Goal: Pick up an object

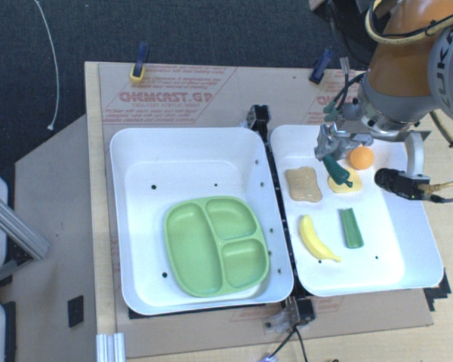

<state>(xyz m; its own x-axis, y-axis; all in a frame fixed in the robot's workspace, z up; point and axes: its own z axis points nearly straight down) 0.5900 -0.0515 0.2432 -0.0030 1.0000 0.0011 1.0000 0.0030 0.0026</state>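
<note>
Two shallow white bins on bench; claw (pixel 334 155) low in upper part of right bin (pixel 408 270).

Claw state cannot be told. It sits just beside small orange ball (pixel 361 157) and yellow disc-shaped piece (pixel 346 184), judged the likely targets. Tan bread-shaped slice (pixel 303 184), yellow banana (pixel 317 239) and green stick (pixel 351 228) lie loose nearby, spaced for picking. Green divided plate (pixel 211 244) occupies left bin (pixel 136 157).

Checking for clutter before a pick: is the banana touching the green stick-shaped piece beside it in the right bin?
Apart. The camera view shows a strip of white bin floor between the banana and the green stick-shaped piece.
</note>
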